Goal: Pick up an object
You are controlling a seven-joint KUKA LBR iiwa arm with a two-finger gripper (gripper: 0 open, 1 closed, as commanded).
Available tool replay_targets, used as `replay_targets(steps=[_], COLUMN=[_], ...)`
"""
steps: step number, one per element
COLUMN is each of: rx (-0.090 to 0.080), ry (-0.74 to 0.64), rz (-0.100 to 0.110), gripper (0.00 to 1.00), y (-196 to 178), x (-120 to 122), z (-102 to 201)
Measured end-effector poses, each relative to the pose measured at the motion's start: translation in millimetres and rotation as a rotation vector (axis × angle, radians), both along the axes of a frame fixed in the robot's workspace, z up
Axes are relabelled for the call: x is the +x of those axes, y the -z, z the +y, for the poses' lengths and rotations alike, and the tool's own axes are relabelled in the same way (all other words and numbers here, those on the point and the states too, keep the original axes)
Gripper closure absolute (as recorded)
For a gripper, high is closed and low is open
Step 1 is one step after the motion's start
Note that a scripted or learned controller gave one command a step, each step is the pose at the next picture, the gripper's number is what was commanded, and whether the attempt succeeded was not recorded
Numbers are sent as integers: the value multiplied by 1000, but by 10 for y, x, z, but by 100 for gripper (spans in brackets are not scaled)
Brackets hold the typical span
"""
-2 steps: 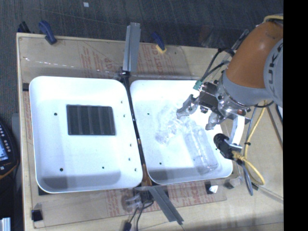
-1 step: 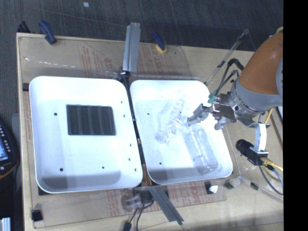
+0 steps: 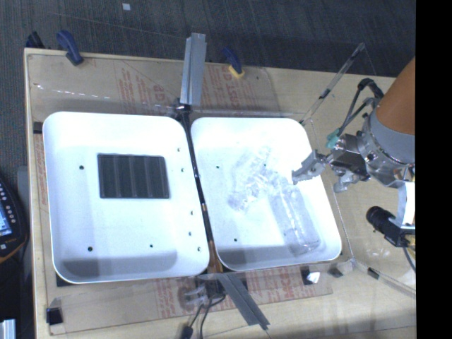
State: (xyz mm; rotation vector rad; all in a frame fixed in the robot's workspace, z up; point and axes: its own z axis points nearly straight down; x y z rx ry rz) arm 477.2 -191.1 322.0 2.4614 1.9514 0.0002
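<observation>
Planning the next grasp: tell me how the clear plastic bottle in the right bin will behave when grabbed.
The clear bottle looks empty and thin-walled, so probably light and liable to dent under squeeze. Lying on its side on the right bin floor, it may roll if nudged. Its glossy surface could slip from the pincer.

Grey arm (image 3: pixel 395 129) entering from the right edge, orange band uppermost, wrist angled down and leftward, cables looping above the wrist, gripper (image 3: pixel 305 172) at the arm's left end, fingertips pointing left, nothing visibly held
</observation>
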Motion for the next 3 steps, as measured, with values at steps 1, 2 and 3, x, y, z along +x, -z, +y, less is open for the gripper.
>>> replay_targets(steps=[1, 2, 3], rx=[0, 1, 0], ry=[67, -128, -132], rz=[1, 2, 1], gripper=[0, 0, 0], y=[-166, 277, 43], x=[3, 4, -4], z=[-129, -110, -128])
